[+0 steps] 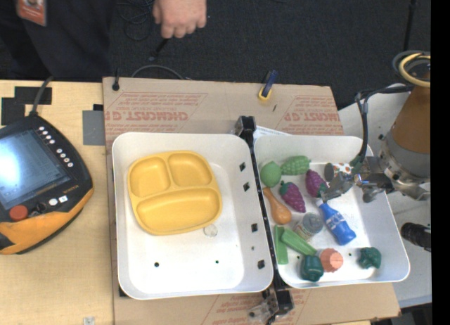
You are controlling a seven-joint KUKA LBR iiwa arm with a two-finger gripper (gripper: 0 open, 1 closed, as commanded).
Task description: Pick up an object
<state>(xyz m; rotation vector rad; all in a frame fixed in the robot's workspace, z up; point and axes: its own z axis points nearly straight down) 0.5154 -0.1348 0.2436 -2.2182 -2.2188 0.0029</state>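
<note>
Cardboard (211,109) print, upside down, is unreadable. Gripper (342,180) over right bin (394,260), above purple grapes (314,183) and blue bottle (337,223); finger state cannot be told. Yellow tray (174,191) occupies left bin (183,274).

A robotics lab: a handheld control pendant with a lit screen (39,183) lies on the wooden bench (63,105), well left of the gripper (342,180), with cabling against black curtains behind.

The right bin (394,260) holds a jumble of toys: a green apple (271,173), two purple grape bunches (292,195), an orange carrot (278,209) and a blue bottle (338,224) lying tilted mid-bin. Nearer sit a pink-capped piece (331,259) and dark green lumps (311,268) (shapes unclear).
</note>
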